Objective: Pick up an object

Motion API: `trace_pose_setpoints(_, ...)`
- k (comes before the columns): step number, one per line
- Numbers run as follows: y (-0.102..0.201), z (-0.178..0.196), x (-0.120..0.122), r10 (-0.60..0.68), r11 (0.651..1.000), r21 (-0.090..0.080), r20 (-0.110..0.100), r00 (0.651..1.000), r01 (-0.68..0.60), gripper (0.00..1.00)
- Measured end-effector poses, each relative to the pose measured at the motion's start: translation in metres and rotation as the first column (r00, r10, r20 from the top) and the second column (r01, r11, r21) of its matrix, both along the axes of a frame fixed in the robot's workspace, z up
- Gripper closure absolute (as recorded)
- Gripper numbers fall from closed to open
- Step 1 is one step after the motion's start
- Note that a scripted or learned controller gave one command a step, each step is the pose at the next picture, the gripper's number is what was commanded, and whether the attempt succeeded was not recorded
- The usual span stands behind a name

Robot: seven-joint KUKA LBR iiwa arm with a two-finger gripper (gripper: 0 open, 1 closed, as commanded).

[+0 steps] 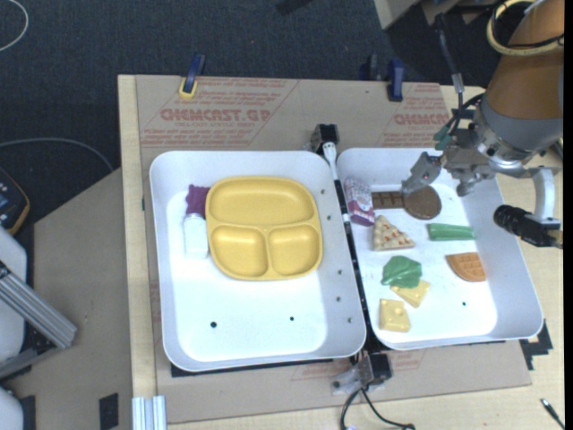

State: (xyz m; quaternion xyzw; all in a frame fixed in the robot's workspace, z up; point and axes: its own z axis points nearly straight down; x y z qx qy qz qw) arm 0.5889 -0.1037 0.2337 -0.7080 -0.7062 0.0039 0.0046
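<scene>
The right bin (501,307) holds several toy foods. Among them are a brown round cookie (424,205), a dark chocolate bar (386,200), a pizza slice (391,235), a green bar (449,232), an orange wedge (466,266), a green leaf (400,270) and two yellow cheese pieces (395,315). My gripper (443,181) hangs over the bin's far part, just above and behind the brown cookie. It is open, with one finger (418,175) to the left and the other to the right. Nothing sits between them.
The left bin (251,330) carries a yellow divided plate (264,225) with a purple and white bottle (194,217) at its left side. A pink and white wrapper (359,201) lies by the right bin's left wall. Clamps stand on the board's far edge.
</scene>
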Motion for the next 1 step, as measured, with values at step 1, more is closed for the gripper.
trace_pose_setpoints(1, 0.0000, 0.0068, 0.0025, 0.002, 1.000, -0.001, 0.013, 1.000, -0.002, 0.00)
